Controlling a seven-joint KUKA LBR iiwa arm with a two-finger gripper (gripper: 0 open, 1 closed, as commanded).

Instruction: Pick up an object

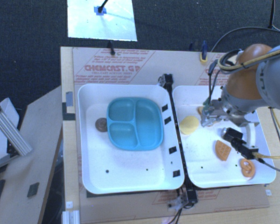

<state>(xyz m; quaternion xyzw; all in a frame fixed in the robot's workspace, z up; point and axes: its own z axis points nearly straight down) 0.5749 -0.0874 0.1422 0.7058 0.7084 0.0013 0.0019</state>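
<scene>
In the right bin (210,178) my gripper (206,119) hangs low, just right of a pale yellow round object (189,124) and close to it. An orange waffle-like piece (222,150) lies below and to the right of the gripper. A small orange pretzel-shaped piece (247,168) lies near the bin's lower right corner. A small yellowish bit (200,110) shows right beside the gripper's left side. The arm covers the bin's upper right part.
The left bin (91,171) holds a blue divided plate (133,123) and a small brown disc (101,124) at the plate's left. A black-marked divider (173,129) runs between the bins. Cables (266,158) trail from the arm over the right bin's edge.
</scene>
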